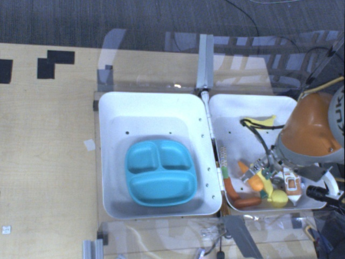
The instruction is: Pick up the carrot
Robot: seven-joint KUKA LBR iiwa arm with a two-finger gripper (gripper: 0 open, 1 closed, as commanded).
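Camera view, top-down at a slant: two white bins side by side on the desk [48,161]. Left bin [113,112] holds a blue divided plate [160,171], lying flat toward its near half. Right bin [232,112] holds a cluster of toy food along its near edge. Carrot [231,190]: orange, green tip pointing toward the divider between the bins, lying at the near-left corner of the right bin, just beside a red-orange sausage-shaped piece [247,202]. Yellow lemon-like piece [278,198] sits to the right of those. A yellow banana-like piece [263,122] lies farther back in the same bin. Arm [312,131] comes in from the right, orange band over the right bin. Claw [264,172] is down in the food cluster, right of the carrot; cannot tell whether it is released or clenched.
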